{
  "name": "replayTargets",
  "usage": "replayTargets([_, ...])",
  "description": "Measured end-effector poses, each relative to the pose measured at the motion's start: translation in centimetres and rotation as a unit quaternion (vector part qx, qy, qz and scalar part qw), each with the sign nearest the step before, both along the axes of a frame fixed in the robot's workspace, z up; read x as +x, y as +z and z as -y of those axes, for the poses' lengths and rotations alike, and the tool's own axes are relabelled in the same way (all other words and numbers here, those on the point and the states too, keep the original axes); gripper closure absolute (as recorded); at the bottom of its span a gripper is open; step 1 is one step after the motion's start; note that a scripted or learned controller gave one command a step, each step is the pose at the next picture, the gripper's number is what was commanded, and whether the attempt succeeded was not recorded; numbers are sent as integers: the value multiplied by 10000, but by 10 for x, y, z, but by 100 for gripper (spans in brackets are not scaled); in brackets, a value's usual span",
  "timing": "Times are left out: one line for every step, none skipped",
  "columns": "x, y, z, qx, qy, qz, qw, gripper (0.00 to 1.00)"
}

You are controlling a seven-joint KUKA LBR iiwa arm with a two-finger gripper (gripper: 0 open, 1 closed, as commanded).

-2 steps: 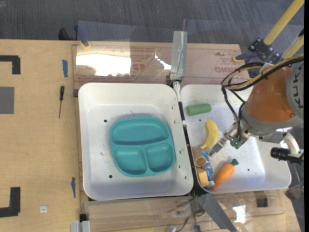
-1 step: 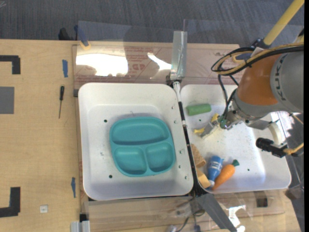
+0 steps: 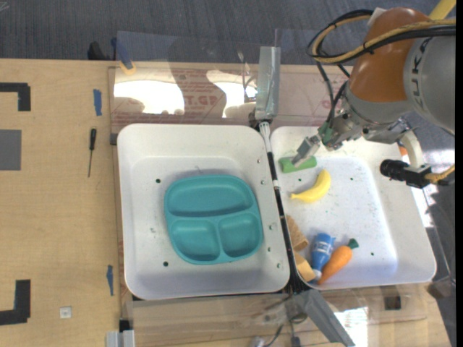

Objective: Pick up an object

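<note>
The grey two-finger gripper [image 3: 309, 149] hung low over the right shallow white bin [image 3: 383, 255], directly above the flat green block [image 3: 298, 163], seemingly lined up to grasp it. Whether it was spread or closed could not be told (the tip was too small). A yellow plastic banana [image 3: 314, 187] lay just beside the block; the teal divided plate [image 3: 213, 217] occupied the left bin [image 3: 137, 215].

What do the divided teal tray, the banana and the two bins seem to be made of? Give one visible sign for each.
Divided teal tray: likely moulded plastic, with a matte even colour and rounded compartments.
Banana: probably a plastic toy, uniformly yellow and smooth.
Left bin and right bin: apparently white plastic, with soft glare and rounded rims.
</note>
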State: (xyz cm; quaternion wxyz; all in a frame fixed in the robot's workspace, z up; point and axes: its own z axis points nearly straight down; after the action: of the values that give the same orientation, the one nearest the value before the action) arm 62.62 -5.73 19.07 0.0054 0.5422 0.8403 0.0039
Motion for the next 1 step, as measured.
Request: replayTargets([-5,-102,43,-8,-35,-20,10000,0])
